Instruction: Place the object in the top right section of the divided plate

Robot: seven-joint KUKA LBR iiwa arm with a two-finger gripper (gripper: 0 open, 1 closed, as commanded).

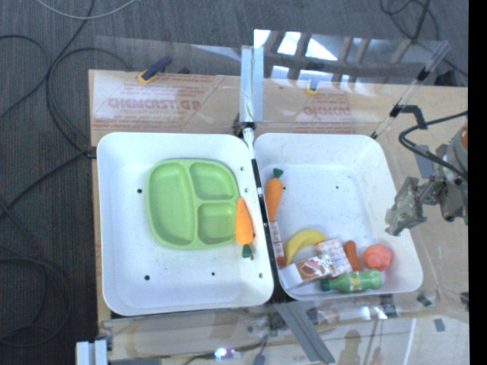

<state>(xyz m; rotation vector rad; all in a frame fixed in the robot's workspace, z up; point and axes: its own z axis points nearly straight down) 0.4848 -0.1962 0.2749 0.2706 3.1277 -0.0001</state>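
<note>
A carrot lies beside the divided plate, well apart from the tool; its grip I cannot tell.

Plate in L bin; carrot at plate's R edge.

A wooden bench bears two white bins, the left bin touching the right bin.

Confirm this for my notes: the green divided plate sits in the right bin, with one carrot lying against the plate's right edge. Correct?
Not quite. The camera view shows the green divided plate in the left bin, not the right. The carrot does lie against the plate's right edge.
</note>
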